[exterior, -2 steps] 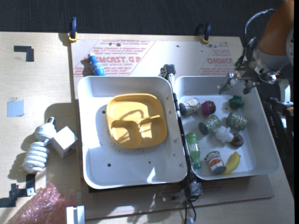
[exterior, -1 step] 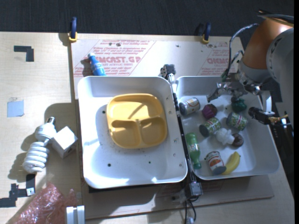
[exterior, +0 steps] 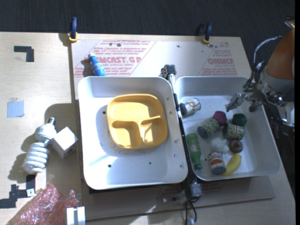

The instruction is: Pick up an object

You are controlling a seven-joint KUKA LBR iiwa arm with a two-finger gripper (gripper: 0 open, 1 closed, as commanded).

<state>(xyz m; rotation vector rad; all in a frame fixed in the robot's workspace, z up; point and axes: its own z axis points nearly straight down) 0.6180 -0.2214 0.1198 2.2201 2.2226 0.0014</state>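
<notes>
Pincer [exterior: 243, 100] over the far right of the right bin [exterior: 269, 139], fingers spread apart and holding nothing, just below it a crowd of toys, green bottle [exterior: 193, 150], banana [exterior: 233, 164], small can [exterior: 190, 106], yellow tray [exterior: 137, 121] in the left bin [exterior: 89, 125], light bulb [exterior: 37, 149] on the desk [exterior: 42, 78]

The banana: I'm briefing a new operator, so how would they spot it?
Look in the right bin, at its near corner. The banana lies there beside a small can, the one yellow curved thing among the cans and bottle.
</notes>
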